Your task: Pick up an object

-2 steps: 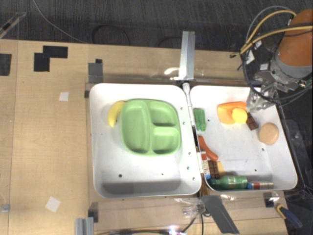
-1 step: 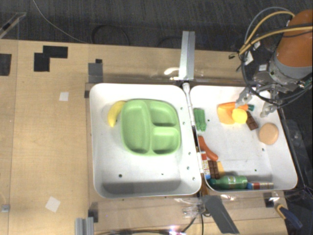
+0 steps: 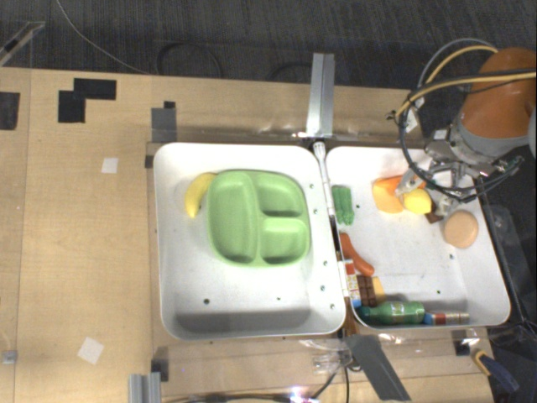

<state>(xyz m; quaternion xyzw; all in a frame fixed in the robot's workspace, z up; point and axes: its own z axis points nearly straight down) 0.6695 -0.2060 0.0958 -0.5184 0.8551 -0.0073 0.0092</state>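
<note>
My gripper (image 3: 430, 188) hangs over the upper right part of the right bin (image 3: 478, 296), under the orange wrist band. Directly at its tip lies a small yellow fruit (image 3: 415, 201), touching an orange piece (image 3: 387, 194) on its left. A tan egg-shaped object (image 3: 461, 228) lies just to the lower right of the gripper. Whether the yellow fruit is gripped is hidden by the wrist.
The right bin also holds a green block (image 3: 341, 204) by the divider, an orange sausage-like item (image 3: 356, 257), and a green bottle (image 3: 393, 312) along the front wall. A green divided plate (image 3: 256, 217) and a banana (image 3: 197, 194) lie in the left bin (image 3: 180, 300).
</note>
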